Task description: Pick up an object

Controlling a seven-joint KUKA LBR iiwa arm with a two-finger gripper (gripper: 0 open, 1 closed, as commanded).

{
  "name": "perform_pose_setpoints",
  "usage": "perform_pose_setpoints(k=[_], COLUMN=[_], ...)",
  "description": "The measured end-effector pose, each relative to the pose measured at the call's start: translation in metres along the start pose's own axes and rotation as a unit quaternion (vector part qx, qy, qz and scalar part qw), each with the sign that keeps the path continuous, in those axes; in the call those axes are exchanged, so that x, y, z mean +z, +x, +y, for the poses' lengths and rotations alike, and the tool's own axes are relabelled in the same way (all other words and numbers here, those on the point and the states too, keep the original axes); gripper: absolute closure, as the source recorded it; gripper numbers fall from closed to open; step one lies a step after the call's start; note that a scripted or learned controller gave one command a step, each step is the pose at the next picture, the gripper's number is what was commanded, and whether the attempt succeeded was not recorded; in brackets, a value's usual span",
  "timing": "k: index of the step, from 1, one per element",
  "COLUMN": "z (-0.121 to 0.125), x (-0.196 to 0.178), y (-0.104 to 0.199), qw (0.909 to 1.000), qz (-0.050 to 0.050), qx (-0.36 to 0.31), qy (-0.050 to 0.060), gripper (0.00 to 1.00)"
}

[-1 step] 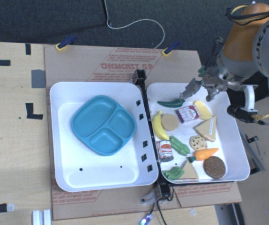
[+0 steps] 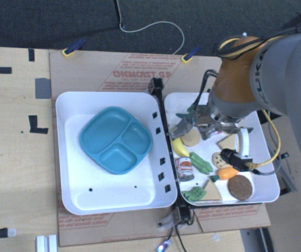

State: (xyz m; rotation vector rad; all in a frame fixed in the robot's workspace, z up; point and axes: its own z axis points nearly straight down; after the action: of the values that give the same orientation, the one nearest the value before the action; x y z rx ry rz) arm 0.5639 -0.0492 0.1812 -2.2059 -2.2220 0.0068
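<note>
Cardboard-topped bench holds two white bins; over the right bin (image 2: pixel 266 193), the gripper (image 2: pixel 188 124) nears toy food, its grasp state unclear; nothing lifted yet.

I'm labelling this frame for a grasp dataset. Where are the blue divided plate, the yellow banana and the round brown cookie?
Blue divided plate (image 2: pixel 116 139), camera view: centre ridge between its compartments.
Yellow banana (image 2: pixel 180 148), camera view: middle of its curved body.
Round brown cookie (image 2: pixel 240 187), camera view: centre of its top face.

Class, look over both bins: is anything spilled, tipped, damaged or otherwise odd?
Nothing stands out. The blue plate lies flat, alone in the left bin. The toy food, including a banana and a can, is jumbled inside the right bin.
</note>
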Motion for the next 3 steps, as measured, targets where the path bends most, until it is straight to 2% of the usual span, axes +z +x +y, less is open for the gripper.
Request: perform_pose_setpoints(k=[1, 2, 3], z=[-0.058, -0.056, -0.053], x=[-0.051, -0.058, -0.113], y=[0.022, 0.021, 0.159], qw=[1.0, 1.0, 1.0], qz=[-0.001, -0.002, 0.0], qx=[0.002, 0.002, -0.006], qy=[-0.003, -0.003, -0.007], gripper=[0.0, 1.0, 1.0])
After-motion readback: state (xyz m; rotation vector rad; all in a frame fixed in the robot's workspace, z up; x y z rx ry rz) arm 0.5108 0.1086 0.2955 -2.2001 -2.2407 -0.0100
